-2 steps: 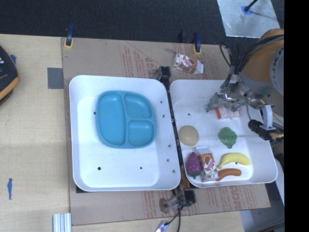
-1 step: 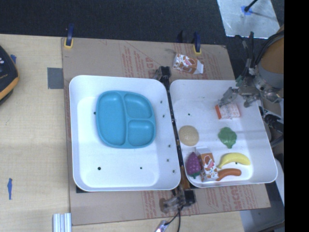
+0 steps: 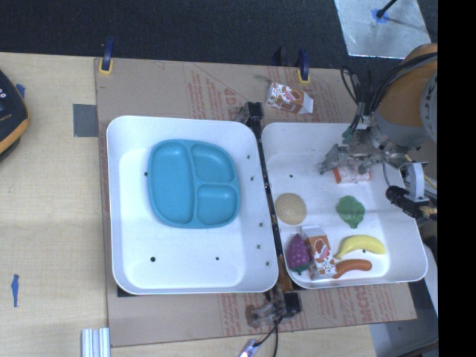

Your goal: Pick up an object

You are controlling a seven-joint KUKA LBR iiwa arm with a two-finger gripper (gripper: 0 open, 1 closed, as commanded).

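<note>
Wooden bench [image 3: 52, 222] under cardboard sheet [image 3: 178, 88], dark floor [image 3: 186, 10] behind, claw [image 3: 349, 163] over right bin [image 3: 297, 143], spread unclear.

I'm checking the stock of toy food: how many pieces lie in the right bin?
7 in the right white bin: tan round bun, green broccoli, purple grapes, printed carton, yellow banana, red sausage, and a red-white piece under the gripper. Others may be hidden.
</note>
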